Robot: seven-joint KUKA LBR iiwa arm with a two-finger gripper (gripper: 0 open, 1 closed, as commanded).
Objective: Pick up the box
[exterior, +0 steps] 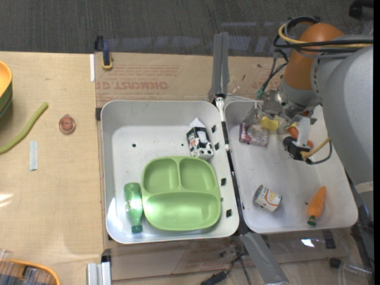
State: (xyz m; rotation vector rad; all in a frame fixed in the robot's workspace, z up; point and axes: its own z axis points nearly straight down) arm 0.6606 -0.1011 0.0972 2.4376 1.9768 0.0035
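The arm leans in low over the right bin [338,177], its end effector [265,122] at the bin's back-left corner, right at the box [254,134], which sits against the divider wall. I can't tell what it has hold of. Tight spot: walls on two sides. Toward the bin's front, a can [268,198] and carrot [316,205] leave open floor between.

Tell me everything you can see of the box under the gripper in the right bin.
The box is small, with pinkish-purple sides and a pale, glossy face, like a printed carton or wrapped pack. It lies near the back left corner of the right bin, slightly skewed. The gripper sits right above its upper right edge, partly covering it; whether they touch cannot be told. A yellow item lies beside it.
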